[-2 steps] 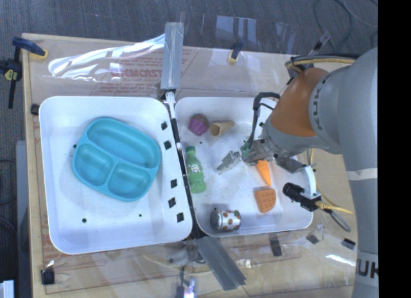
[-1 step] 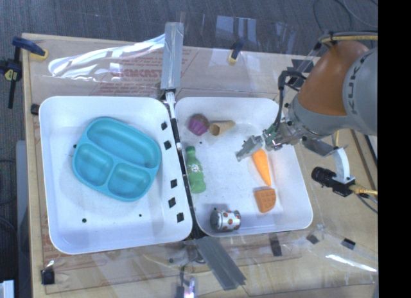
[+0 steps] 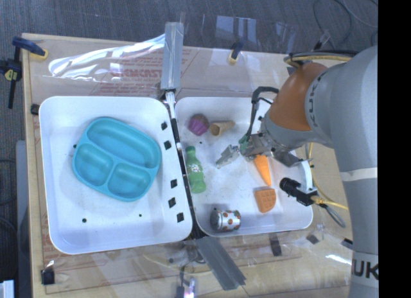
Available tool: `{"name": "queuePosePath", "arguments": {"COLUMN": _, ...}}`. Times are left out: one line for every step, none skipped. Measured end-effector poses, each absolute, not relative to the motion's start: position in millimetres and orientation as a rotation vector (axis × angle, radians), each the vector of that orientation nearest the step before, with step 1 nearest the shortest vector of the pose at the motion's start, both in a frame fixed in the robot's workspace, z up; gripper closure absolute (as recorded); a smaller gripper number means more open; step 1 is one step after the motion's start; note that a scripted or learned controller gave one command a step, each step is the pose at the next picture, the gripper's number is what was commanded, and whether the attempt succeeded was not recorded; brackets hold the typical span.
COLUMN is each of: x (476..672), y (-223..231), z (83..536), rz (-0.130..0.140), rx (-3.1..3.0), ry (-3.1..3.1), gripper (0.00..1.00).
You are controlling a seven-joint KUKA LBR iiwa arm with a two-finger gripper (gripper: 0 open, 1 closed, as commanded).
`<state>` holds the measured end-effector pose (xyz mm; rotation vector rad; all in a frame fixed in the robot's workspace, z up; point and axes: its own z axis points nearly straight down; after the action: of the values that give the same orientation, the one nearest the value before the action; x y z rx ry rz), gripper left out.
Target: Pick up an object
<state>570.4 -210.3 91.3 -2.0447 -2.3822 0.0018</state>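
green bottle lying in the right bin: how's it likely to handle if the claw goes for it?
The green bottle lies on its side, so a nudge probably rolls it toward the bin wall. It looks like smooth plastic, likely slippery. Small toy size suggests it's light and stiff.

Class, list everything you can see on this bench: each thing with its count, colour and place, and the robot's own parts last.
bins: 2, white, side by side
tray: 1, blue, left bin
bottle: 1, green, right bin, left side
ball: 1, purple, right bin, top
cone: 1, tan, beside ball
carrot: 1, orange, right bin
block: 1, orange, below carrot
can: 1, silver, right bin, bottom
arm: 1, grey, right
gripper: 1, over right bin
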Motion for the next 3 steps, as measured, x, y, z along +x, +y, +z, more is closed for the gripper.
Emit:
{"name": "queuePosePath", "arguments": {"x": 596.5, "y": -210, "z": 207, "rz": 0.0, "rx": -1.998, "ry": -2.424, "gripper": 0.0}}
{"name": "queuePosePath", "arguments": {"x": 574.7, "y": -209, "z": 91, "rz": 0.002, "rx": -2.061, "ry": -2.367, "gripper": 0.0}}
{"name": "queuePosePath", "arguments": {"x": 577.6, "y": -211, "z": 201, "rz": 0.0, "rx": -2.058, "ry": -2.374, "gripper": 0.0}}
